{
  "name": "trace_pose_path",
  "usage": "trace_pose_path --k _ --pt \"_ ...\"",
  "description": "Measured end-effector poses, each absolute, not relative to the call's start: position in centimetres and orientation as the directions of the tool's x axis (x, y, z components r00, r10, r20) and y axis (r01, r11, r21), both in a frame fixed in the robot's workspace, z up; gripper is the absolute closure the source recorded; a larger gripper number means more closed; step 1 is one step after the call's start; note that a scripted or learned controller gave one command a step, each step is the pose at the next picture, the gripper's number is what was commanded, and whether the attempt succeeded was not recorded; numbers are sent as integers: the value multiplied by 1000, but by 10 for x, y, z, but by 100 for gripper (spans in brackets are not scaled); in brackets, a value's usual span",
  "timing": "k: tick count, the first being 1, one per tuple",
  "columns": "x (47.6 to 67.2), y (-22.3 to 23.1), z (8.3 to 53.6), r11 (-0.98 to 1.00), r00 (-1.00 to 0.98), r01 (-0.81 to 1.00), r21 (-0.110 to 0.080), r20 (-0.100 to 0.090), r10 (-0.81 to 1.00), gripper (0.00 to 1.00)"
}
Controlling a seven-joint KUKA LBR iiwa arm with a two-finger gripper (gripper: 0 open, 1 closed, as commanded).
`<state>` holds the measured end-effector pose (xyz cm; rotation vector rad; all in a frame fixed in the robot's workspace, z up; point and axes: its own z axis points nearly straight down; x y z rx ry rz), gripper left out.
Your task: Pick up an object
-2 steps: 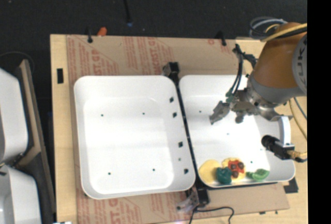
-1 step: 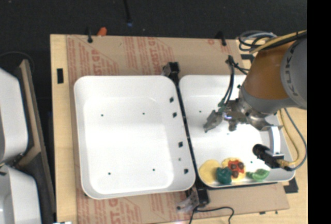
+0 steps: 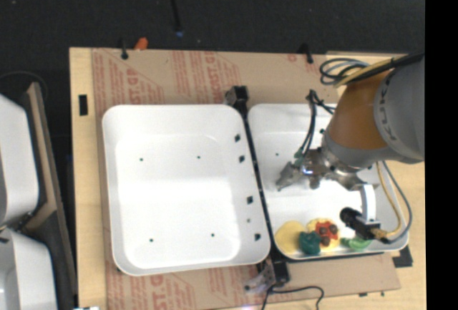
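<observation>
Fingers apart over bare bin floor, the gripper (image 3: 295,178) has small, probably light toys (image 3: 325,235) at 5 o'clock, the green one (image 3: 310,243) looking easiest to pinch across its middle.

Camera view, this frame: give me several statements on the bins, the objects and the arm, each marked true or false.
1. The small objects are clustered at the near edge of the right bin. True.
2. The gripper hangs over the left bin. False: it is over the right bin.
3. The gripper is directly above the object cluster. False: it sits farther from the camera, over bare bin floor.
4. A green object lies in the cluster. True.
5. Both bins rest on a cardboard sheet. True.
</observation>
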<state>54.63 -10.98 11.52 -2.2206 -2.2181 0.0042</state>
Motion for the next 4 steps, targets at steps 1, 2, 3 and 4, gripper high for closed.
trace_pose_path --k 1,2,3,4 --pt "546 -110 100 -1 1 1000 -1 0 1000 0" --pt "547 -111 111 -2 2 1000 2 0 1000 100" --pt "540 -118 162 -2 2 1000 5 -1 1000 100" --pt "538 -111 221 0 0 1000 7 -1 1000 100"
